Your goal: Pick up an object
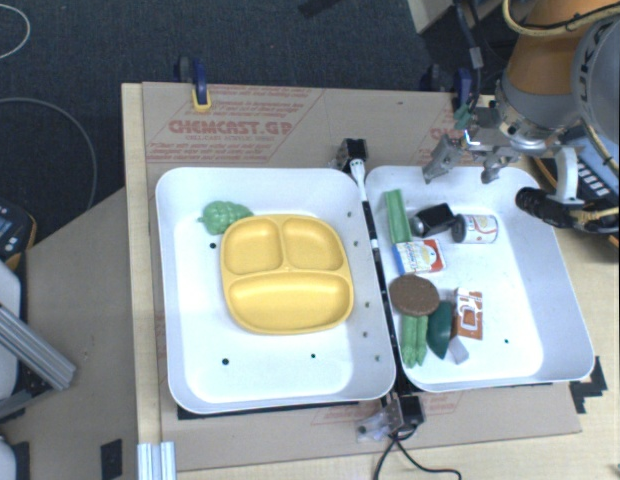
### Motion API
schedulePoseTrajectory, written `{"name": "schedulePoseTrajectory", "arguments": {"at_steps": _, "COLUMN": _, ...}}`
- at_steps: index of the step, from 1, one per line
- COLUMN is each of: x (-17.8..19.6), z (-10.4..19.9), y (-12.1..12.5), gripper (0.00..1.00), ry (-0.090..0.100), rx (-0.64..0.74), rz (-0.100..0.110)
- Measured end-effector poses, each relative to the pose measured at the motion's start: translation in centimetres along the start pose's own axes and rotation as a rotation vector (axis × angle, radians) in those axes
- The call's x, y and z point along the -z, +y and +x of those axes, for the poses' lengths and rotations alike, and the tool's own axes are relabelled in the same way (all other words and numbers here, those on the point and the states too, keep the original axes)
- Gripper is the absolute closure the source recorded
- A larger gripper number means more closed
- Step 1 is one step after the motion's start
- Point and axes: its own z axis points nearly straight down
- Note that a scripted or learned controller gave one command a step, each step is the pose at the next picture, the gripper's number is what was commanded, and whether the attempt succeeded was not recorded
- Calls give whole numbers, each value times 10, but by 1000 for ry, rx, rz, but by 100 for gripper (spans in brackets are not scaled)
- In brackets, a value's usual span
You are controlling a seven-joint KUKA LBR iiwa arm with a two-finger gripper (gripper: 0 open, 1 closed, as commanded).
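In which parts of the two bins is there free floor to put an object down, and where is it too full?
Free: the right bin floor right of the small can, and the left bin strip below the yellow divided plate. Crowded: the right bin's left side, around the brown disc and green stick.

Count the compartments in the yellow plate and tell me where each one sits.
3. The yellow plate in the left bin has two small compartments side by side along its far edge, upper left and upper right, and one wide compartment across its near half.
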Motion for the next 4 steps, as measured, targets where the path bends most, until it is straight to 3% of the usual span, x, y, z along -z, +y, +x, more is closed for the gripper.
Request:
{"name": "schedulePoseTrajectory", "arguments": {"at_steps": 1, "x": -123, "z": -20, "y": 3, "gripper": 0, "ry": 1, "rx": -2, "rz": 10}}
{"name": "schedulePoseTrajectory", "arguments": {"at_steps": 2, "x": -104, "z": -20, "y": 6, "gripper": 100, "ry": -1, "rx": -1, "rz": -4}}
{"name": "schedulePoseTrajectory", "arguments": {"at_steps": 3, "x": -104, "z": -20, "y": 6, "gripper": 0, "ry": -1, "rx": 0, "rz": -2}}
{"name": "schedulePoseTrajectory", "arguments": {"at_steps": 4, "x": -119, "z": -8, "y": -40, "gripper": 0, "ry": 2, "rx": -2, "rz": 6}}
